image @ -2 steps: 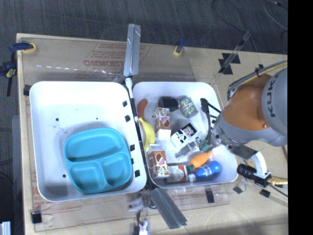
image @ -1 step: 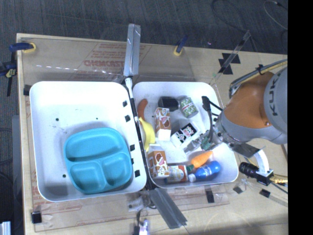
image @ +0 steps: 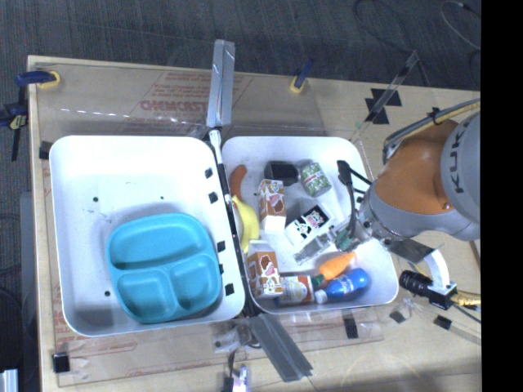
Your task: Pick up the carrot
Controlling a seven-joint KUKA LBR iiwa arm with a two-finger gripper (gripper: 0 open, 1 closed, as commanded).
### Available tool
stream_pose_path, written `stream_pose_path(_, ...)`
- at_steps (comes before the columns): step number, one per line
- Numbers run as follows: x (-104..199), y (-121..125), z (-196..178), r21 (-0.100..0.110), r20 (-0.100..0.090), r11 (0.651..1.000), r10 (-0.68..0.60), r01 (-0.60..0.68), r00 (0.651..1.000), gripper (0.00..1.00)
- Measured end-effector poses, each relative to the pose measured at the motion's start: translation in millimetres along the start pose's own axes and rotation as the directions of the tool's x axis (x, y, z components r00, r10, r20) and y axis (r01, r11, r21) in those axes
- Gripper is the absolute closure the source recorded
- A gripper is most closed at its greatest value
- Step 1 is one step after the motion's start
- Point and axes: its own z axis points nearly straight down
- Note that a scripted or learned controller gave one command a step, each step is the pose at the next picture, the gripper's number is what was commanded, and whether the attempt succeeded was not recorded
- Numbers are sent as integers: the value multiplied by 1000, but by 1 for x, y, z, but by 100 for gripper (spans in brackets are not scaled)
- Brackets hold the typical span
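The orange carrot [image: 336,264] lies in the right bin [image: 327,147] near its front right corner, just above a blue bottle [image: 349,284]. My gripper [image: 343,238] reaches in from the right and hovers at the carrot's upper right end, very close to it or touching it. The grey wrist and orange band of the arm [image: 413,188] cover the bin's right wall. The carrot rests on the bin floor, not lifted.
Around the carrot are a cow-patterned carton [image: 306,225], brown cartons [image: 271,196] [image: 263,272], a banana [image: 246,219], a sausage [image: 237,179], a black item [image: 282,170] and a small can [image: 315,178]. The left bin [image: 82,170] holds a blue divided plate [image: 163,264].
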Motion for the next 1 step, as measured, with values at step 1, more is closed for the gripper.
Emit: stream_pose_path(1,-10,-3,73,-5,4,999,-45,45,999,0)
